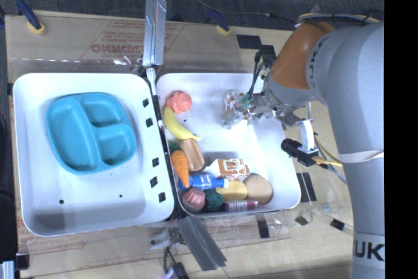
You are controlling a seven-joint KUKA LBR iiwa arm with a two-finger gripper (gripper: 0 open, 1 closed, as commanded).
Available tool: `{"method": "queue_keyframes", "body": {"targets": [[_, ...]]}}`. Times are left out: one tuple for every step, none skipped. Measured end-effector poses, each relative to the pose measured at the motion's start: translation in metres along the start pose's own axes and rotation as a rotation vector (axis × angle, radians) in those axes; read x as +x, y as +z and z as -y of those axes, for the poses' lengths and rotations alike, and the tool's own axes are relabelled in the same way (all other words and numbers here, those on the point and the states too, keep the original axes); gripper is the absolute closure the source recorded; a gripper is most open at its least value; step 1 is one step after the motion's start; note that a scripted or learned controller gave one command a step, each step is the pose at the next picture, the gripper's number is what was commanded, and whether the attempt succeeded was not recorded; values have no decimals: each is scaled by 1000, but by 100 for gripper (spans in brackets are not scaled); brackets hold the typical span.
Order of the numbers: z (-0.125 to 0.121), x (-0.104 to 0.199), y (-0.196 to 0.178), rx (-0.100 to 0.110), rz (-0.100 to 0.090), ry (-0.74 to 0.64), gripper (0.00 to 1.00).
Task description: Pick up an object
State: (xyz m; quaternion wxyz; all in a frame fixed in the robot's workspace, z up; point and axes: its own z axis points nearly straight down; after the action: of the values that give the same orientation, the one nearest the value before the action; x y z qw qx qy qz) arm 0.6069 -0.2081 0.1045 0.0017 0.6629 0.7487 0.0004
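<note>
Wooden surface [78, 29] carries two white bins. End effector [245, 108] low in right bin [215, 85], over crinkled shiny packet [234, 106]; grip state unclear, cannot tell. Banana [177, 125], carrot [180, 168] lie further left. Nothing visibly lifted; pick appears unfinished.

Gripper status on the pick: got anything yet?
Done: the arm has reached into the right bin, with the gripper low near its back wall. In hand: nothing visibly held. Left: grasp and lift; banana, carrot and the other toys lie along the bin's left and front.
</note>
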Motion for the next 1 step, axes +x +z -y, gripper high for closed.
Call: {"method": "queue_keyframes", "body": {"targets": [[20, 71, -86, 0, -2, 122, 100]]}}
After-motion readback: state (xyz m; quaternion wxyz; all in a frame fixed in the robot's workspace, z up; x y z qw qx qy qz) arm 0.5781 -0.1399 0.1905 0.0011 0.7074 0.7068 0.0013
